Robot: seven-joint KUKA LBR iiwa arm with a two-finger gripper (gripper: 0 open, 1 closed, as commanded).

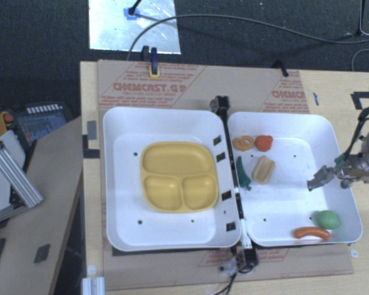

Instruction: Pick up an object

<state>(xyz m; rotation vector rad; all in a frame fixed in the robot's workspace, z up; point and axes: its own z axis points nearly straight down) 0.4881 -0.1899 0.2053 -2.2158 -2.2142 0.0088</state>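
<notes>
**Now: which toy to take, and where**

Here my tool [317, 182] hangs over the right bin [341, 141], near its right wall; I cannot tell from this view how it stands, and I see nothing in it. The toy foods lie in this same bin. The green ball [327, 219] and the orange sausage [311, 233] are closest, near the front right corner, almost touching each other. The bread roll [263, 169], pretzel [243, 143] and tomato [264, 142] lie further left. I judge all are light, stiff plastic, a little slippery. The ball may roll out; the roll, taken across its narrow width, seems safer. The yellow plate [175, 176] sits in the left bin [120, 165].
</notes>
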